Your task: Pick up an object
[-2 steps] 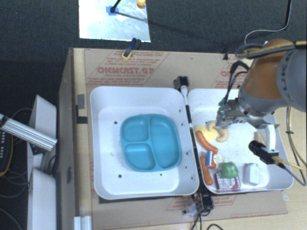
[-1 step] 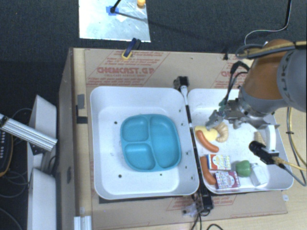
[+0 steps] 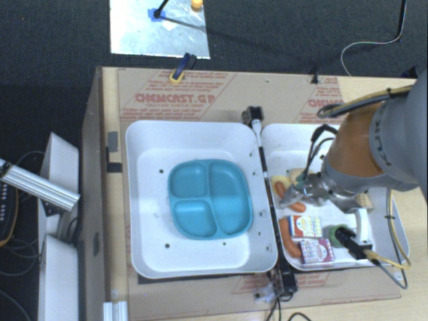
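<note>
Down in the right bin (image 3: 394, 246) the pincer (image 3: 299, 191) hovered over the toy food; an orange sausage-shaped piece (image 3: 297, 206) lay just below it in the frame, long axis roughly left-right; whether it was clenched, I couldn't tell

Arm reaching into the right bin (image 3: 294, 138); gripper (image 3: 302, 191) hovering over an orange piece (image 3: 280, 189). Just below it, two small cartons (image 3: 309, 227) lying beside an orange sausage (image 3: 288, 236). Blue divided plate (image 3: 209, 198) sitting in the left bin (image 3: 160, 146), well left of the gripper
</note>
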You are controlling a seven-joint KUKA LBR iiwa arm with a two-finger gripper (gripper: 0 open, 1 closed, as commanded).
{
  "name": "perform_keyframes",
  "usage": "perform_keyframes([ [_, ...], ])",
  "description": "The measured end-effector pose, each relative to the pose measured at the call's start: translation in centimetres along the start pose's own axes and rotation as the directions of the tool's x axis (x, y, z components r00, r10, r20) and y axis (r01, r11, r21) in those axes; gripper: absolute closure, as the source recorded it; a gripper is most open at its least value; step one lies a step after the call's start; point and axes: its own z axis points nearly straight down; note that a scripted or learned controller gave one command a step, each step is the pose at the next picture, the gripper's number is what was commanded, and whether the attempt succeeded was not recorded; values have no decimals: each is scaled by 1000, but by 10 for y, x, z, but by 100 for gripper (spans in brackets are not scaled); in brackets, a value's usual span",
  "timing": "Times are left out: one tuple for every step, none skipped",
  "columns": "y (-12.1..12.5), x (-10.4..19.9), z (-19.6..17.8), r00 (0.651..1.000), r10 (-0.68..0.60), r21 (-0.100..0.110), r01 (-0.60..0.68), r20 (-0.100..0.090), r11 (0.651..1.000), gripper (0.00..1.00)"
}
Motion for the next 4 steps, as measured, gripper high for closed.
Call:
perform_keyframes([
  [54,-20,-1,1000,-2,-2,2,1,1000,0],
  [57,-22,-15,1000,-3,-12,4,4,1000,100],
  [-21,-19,-120,1000,1,-2,-1,1,1000,100],
  [21,43,-141,1000,-2,-1,2,-1,1000,100],
])
